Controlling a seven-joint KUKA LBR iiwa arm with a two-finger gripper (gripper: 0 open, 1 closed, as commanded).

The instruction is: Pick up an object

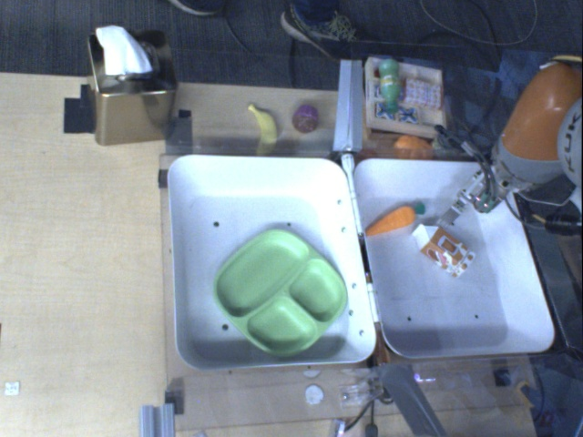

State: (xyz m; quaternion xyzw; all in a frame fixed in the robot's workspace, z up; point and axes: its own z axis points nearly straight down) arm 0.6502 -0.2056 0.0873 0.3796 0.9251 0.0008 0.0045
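Carrot toy (393,221) lay near the left wall of the right bin (510,335), a small patterned box (446,251) just beside it, both within the arm's reach. The tool (453,215) hung low between them; whether it was open or closed could not be told. A green divided plate (281,289) sat apart in the left bin (196,235).

We see two shallow white bins (264,176) that look like smooth, faintly glossy plastic. The green sectioned plate (281,289) looks like moulded plastic with a soft sheen. The orange toy carrot (392,221) seems matt plastic. The small printed packet (445,249) looks like paper or card. The pale bench top (77,271) reads as matt wood, and the brass-coloured box (127,107) as dull metal.
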